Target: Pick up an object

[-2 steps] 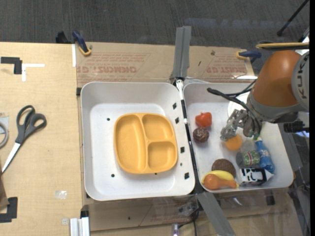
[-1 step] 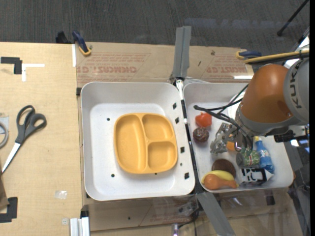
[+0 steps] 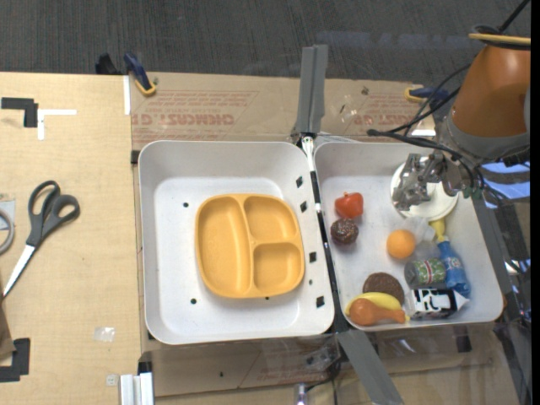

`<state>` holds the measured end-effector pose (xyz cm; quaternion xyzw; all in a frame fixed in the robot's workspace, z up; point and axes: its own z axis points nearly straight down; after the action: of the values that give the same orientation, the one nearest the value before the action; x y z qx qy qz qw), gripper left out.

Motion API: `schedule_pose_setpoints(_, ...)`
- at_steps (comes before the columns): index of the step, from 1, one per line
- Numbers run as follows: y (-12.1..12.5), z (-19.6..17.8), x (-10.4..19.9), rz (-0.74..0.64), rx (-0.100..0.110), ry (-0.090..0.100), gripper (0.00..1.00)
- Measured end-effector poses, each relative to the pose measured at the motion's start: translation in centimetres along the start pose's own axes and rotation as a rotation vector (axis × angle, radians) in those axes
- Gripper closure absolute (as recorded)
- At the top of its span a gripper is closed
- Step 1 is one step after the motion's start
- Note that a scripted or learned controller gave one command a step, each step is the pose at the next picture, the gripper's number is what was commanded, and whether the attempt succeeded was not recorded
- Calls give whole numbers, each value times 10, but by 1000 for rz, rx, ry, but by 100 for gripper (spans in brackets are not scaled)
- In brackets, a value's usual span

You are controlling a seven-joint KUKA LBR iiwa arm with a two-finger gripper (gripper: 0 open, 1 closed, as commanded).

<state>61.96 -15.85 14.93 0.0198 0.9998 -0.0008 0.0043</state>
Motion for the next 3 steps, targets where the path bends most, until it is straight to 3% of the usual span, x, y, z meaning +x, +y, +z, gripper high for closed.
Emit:
schedule_pose_setpoints(1, 0, 0, 0, 0, 0, 0, 0)
schedule_pose_setpoints(2, 48, 56, 10, 32, -2, 4, 0)
schedule_pose_setpoints(3, -49, 54, 12, -7, -5, -1, 0)
